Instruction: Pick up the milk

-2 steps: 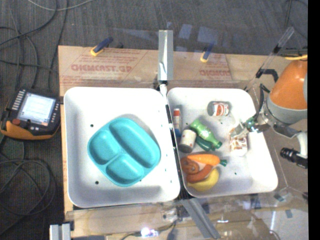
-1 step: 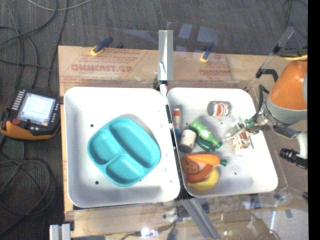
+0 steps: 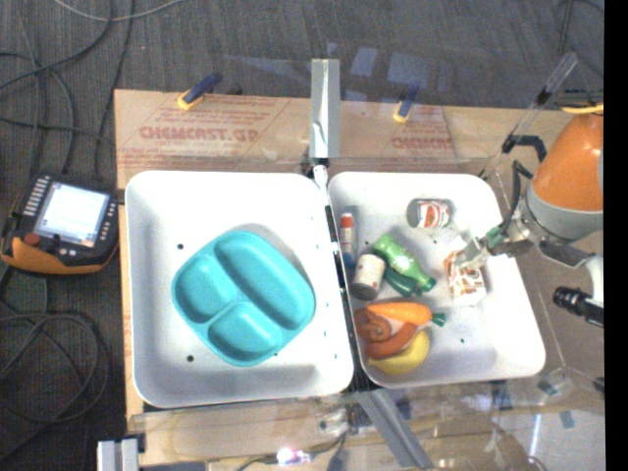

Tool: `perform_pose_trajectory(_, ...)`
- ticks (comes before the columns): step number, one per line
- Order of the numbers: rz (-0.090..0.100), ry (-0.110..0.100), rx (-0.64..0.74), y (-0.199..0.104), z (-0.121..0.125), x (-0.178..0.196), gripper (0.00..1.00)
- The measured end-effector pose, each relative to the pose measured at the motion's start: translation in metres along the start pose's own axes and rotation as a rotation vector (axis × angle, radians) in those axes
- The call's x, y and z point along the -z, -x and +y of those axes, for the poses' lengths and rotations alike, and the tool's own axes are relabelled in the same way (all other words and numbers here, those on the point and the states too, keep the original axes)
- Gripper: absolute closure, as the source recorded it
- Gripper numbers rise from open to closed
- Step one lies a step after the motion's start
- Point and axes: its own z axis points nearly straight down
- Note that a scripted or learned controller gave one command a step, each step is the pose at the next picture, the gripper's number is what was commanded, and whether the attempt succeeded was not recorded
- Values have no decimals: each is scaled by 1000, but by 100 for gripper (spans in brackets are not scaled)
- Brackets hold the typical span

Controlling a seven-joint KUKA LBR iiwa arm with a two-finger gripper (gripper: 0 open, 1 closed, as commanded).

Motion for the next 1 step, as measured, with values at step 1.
perform_pose_trajectory(1, 0, 0, 0, 0, 0, 0, 0)
